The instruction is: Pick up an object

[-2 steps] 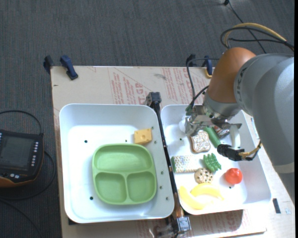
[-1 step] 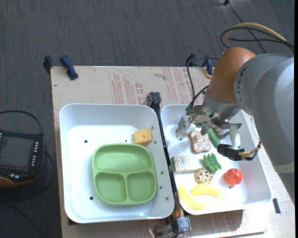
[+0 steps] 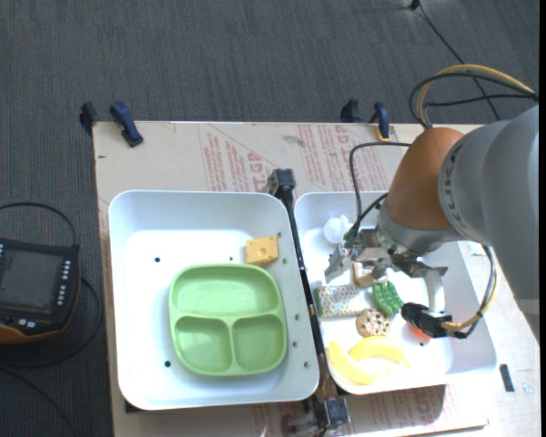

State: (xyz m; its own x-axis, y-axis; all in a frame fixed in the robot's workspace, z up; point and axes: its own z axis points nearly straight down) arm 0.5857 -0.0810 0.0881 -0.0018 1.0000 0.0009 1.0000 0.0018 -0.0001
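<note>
My gripper [image 3: 358, 262] hangs low over the middle of the right bin [image 3: 473, 358], below the orange wrist band. Right beneath and beside it lie a speckled white-green block [image 3: 338, 300], a dark green ridged piece [image 3: 387, 297] and a round chocolate-chip cookie [image 3: 373, 321]. A yellow banana [image 3: 369, 357] rests near the bin's front edge. A small white object [image 3: 335, 230] sits toward the back, just left of the gripper. A small red item [image 3: 421, 331] peeks out beside the black cable fitting. I see nothing lifted off the bin floor.
The left bin [image 3: 132, 244] holds a light green divided plate [image 3: 227, 319] and a yellow cheese wedge [image 3: 262, 249] near its right wall. A handheld control pendant [image 3: 25, 285] lies on the floor at the left. Blue clamps [image 3: 126, 122] grip the board's back edge.
</note>
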